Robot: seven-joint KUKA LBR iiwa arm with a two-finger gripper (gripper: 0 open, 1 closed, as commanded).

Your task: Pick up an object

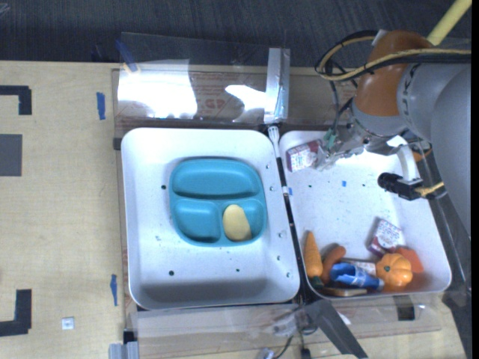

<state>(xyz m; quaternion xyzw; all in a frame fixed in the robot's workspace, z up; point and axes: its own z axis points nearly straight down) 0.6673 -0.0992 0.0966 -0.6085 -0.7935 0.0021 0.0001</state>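
A tray (217,172) is set in the left bin (142,200). A lemon (236,222) is laid in the tray. Toys (359,268) are piled in the right bin (352,200).

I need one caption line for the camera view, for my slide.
Gripper at a small packet in the right bin's far corner; a blue tray with a yellow item sits in the left bin.

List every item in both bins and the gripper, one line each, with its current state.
gripper: low over the right bin's far left corner, at a small packet
small packet: lying flat beside the gripper
blue tray: flat in the left bin, holding one item
yellow lemon: resting in the tray's lower right compartment
carrot: lying along the right bin's left wall
orange pumpkin: sitting in the near right corner
blue bottle: on its side
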